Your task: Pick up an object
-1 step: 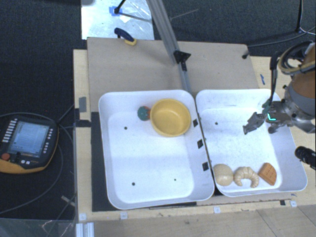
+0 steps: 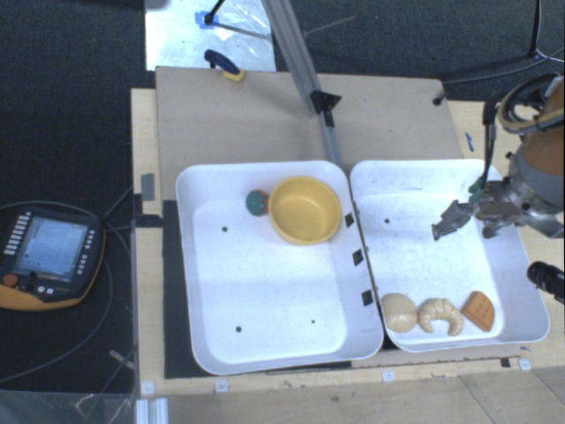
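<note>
The grey two-finger gripper (image 2: 452,222) is seen above the right white bin (image 2: 415,180), jaws spread, nothing held; a pale croissant-shaped toy (image 2: 441,315) lies near its front edge.

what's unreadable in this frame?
- Gripper, camera view: dark and small, open or shut unclear.
- Teal object: partly hidden behind the yellow bowl, identity unclear.
- Arm: cut off by the right edge.
- Pendant screen: text too small.

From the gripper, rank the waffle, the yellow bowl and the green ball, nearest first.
Gripper is over the right bin.
1. Waffle, right bin, near corner.
2. Yellow bowl, left bin, far side.
3. Green ball, just left of the bowl.
</note>
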{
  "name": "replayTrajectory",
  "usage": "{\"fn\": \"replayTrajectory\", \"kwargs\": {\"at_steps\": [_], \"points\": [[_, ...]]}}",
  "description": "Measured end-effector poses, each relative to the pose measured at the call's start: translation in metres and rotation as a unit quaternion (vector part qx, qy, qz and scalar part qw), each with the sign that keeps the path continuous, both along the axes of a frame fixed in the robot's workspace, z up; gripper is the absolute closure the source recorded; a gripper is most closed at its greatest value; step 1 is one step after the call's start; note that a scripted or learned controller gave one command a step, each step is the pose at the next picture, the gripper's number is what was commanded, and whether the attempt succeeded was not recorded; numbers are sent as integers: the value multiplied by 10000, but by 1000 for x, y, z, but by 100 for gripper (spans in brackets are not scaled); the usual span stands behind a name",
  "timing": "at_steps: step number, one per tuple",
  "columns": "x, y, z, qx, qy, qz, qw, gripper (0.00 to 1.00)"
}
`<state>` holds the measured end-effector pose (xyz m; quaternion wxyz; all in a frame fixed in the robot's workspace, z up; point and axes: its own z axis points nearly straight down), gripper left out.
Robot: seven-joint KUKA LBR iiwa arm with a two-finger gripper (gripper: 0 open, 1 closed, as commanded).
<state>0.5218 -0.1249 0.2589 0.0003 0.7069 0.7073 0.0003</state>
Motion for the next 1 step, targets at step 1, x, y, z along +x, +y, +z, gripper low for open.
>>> {"fn": "replayTrajectory", "kwargs": {"at_steps": [1], "points": [[-1, -7, -59, 2, 26, -6, 10000, 0]]}}
